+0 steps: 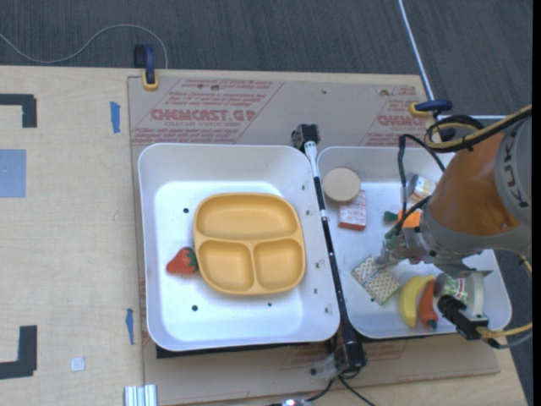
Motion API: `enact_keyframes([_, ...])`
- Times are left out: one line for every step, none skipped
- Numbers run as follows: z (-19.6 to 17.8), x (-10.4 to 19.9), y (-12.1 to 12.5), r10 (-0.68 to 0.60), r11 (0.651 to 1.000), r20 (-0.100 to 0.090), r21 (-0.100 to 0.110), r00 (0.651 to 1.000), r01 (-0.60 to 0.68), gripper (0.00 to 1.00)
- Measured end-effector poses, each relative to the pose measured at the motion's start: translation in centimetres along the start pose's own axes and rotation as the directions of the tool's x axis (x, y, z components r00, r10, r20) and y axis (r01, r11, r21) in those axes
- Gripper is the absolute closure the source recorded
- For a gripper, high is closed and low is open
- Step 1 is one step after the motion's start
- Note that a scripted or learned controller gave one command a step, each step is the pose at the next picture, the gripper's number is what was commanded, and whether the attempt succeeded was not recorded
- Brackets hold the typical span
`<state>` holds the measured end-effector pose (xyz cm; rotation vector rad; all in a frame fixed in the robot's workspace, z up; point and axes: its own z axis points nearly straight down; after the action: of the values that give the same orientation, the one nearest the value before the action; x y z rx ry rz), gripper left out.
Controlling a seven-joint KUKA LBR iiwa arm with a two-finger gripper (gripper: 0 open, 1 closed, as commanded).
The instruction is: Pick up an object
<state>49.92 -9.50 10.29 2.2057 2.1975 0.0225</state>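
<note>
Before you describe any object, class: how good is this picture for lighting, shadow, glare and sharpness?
Camera view: even, soft lighting; only faint shadows inside the left bin around the yellow divided plate; no strong glare on the white plastic; the strawberry is fairly crisp, while small items under the arm in the right bin look soft.

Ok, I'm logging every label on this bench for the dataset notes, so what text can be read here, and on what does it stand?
"CHEMCAST GP": red repeating print on the brown paper-faced sheet under both white bins, clearest at upper left, partly seen at upper right.
Smaller red lines beside it: too blurred to read.
Small red and white packet in the right bin: markings too small to read.
</note>
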Motion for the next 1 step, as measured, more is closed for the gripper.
enact_keyframes([0.01, -0.02, -0.02, 0.000, 1.000, 0.000, 0.000, 1.000, 0.000, 0.00])
